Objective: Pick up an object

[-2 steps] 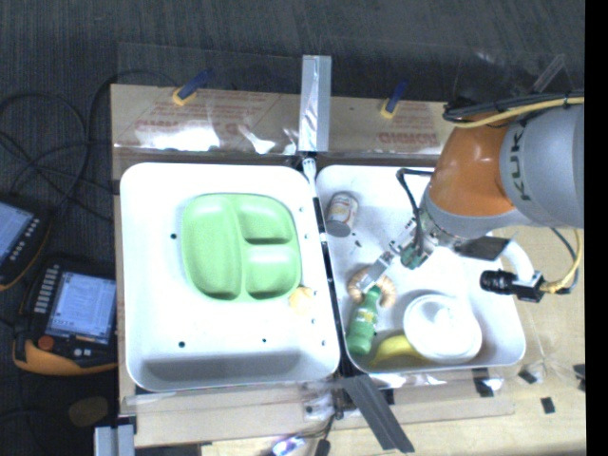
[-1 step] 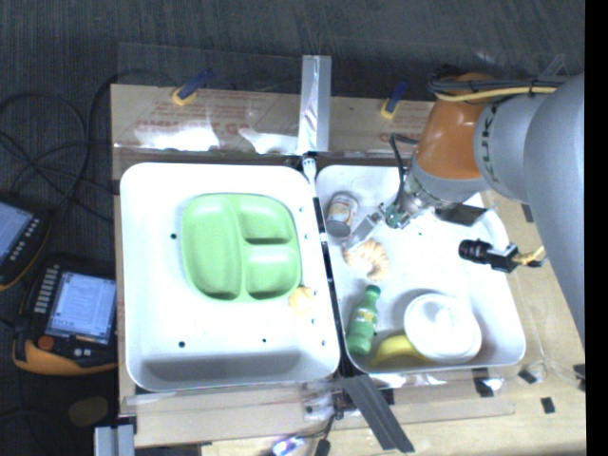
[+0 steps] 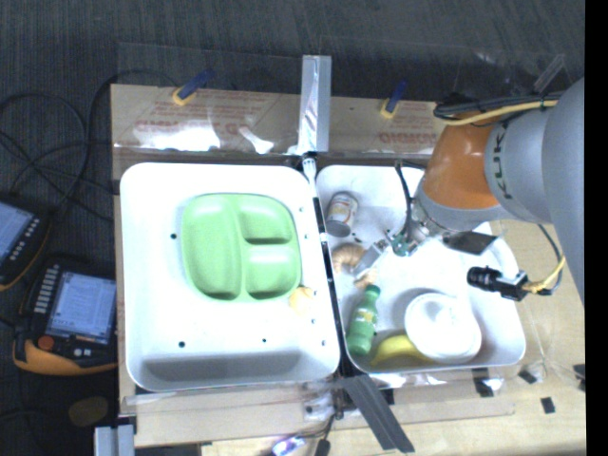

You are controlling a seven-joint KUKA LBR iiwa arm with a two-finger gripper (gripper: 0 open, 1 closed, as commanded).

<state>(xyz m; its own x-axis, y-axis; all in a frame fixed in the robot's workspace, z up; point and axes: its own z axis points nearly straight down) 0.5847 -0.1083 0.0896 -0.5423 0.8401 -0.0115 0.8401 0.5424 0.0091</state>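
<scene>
Gripper (image 3: 403,245) is low inside the right bin (image 3: 521,348), upper-middle of it, w/ the arm (image 3: 475,174) coming in over the far rim. Can't tell if it's released or clenched; the tip is too small and blurred. Nothing visibly held.

No set target, so any item counts. Nearest:
- Lump (image 3: 349,255), tan, just beside the gripper on the left-bin side, apart from it. Prob. the pick in hand, since the tip sits at about its level.
- Can (image 3: 339,213), on its side, beyond the lump and a bit further up, by the divider wall.
- Bottle (image 3: 363,313), green, lying down, below-left of the gripper; its cap points up toward the lump.
- Banana (image 3: 391,351) and bowl (image 3: 439,326), white, upside down it seems, below the gripper vs. the near wall; banana is tucked against the bowl's edge.

Items crowd the divider side, so approach there is tight: wall on one side, neighbours on the other. Lump is small and irregular, prob. slips easily; a miss could nudge it into the can or bottle.

Left bin (image 3: 142,350) is well apart from the gripper: green plate (image 3: 237,245), plus a yellow bit (image 3: 301,297) at its corner. Not in play now.

Stage, as I judge it: at grasp height, lift not yet done.
</scene>
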